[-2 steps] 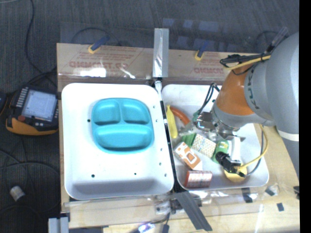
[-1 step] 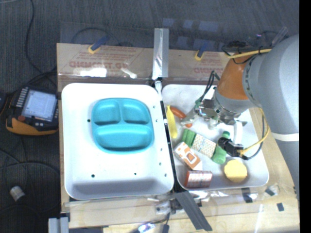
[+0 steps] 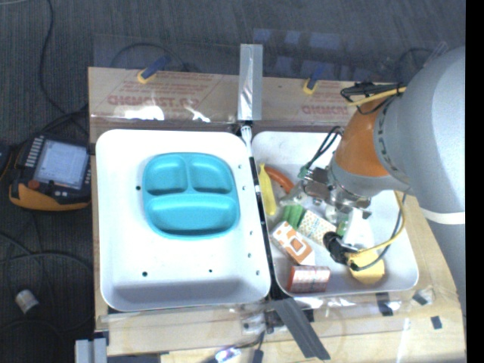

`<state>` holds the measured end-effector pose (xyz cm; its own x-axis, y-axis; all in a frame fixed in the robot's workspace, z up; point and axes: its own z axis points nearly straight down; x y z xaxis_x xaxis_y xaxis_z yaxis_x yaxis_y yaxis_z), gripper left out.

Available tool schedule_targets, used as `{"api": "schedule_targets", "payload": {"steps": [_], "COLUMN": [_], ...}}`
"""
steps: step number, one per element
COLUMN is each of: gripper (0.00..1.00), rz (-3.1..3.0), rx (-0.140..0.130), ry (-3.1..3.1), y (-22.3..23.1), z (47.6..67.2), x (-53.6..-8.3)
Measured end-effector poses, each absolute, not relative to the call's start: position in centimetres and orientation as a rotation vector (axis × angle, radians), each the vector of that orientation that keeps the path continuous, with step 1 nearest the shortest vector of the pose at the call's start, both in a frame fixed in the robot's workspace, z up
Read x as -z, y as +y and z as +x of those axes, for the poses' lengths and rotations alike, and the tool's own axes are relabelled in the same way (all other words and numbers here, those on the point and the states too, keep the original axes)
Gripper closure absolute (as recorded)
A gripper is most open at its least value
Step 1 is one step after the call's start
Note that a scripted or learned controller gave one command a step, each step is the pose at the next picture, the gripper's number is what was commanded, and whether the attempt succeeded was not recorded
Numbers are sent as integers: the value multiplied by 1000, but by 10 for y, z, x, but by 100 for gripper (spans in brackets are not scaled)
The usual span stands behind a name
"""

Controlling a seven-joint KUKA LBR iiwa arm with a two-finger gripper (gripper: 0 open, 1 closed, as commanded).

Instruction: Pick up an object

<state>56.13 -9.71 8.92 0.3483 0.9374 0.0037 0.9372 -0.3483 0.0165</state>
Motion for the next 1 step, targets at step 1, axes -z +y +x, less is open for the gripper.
{"api": "schedule_targets", "payload": {"steps": [1], "gripper": [0], "rz": [2544], "rx": [-19], "ry": [1821], "y": [-99], "z": [508], "x": [-89]}}
